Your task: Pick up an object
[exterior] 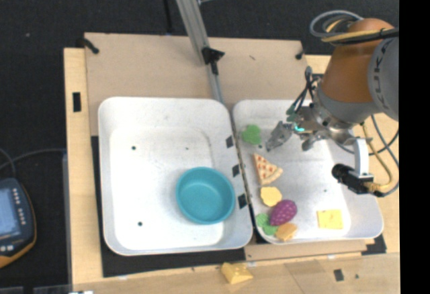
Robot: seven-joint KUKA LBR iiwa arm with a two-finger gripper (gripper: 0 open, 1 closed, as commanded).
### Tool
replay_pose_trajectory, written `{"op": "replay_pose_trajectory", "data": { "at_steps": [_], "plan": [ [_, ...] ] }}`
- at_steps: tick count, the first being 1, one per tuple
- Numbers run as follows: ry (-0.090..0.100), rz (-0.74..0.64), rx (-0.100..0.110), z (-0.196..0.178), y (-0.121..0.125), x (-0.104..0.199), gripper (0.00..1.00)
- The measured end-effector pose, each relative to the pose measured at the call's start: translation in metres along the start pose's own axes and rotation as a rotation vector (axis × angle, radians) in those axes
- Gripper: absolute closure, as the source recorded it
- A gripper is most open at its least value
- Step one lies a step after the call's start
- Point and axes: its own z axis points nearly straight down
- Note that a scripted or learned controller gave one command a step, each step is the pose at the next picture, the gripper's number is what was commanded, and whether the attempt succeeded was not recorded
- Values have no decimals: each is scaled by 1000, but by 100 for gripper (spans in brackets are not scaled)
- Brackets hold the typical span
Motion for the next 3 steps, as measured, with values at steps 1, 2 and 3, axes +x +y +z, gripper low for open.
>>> {"op": "replay_pose_trajectory", "data": {
  "at_steps": [1, 2, 3],
  "plan": [
    [-2, 1, 7, 62, -6, -4, 0],
    [-2, 2, 1, 106, -6, -5, 0],
    [-1, 10, -2, 95, -5, -6, 100]
  ]
}}
